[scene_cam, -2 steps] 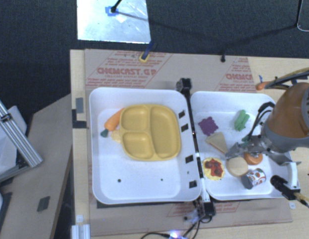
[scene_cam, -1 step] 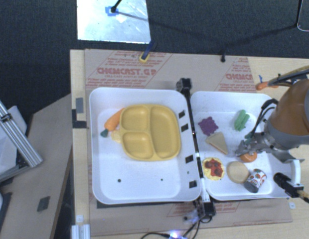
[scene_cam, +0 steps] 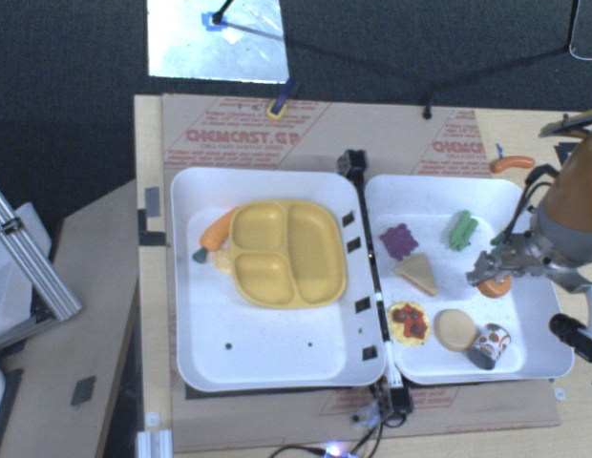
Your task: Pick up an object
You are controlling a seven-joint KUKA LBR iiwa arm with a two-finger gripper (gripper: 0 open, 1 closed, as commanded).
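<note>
Two white bins lie side by side: the left bin (scene_cam: 196, 351) bears one yellow divided plate (scene_cam: 281, 253) with one toy carrot (scene_cam: 216, 230) at its edge, the right bin (scene_cam: 535, 356) seven small toys. The gripper (scene_cam: 489, 272) hangs low over one orange piece (scene_cam: 495, 287); its opening cannot be told. Judged so, nothing is lifted yet; grasp and lift remain.

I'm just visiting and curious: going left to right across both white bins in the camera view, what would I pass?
Orange toy carrot → yellow three-compartment plastic plate → purple toy grape bunch → green toy vegetable → robot's two-finger gripper, low over a small orange toy.
</note>
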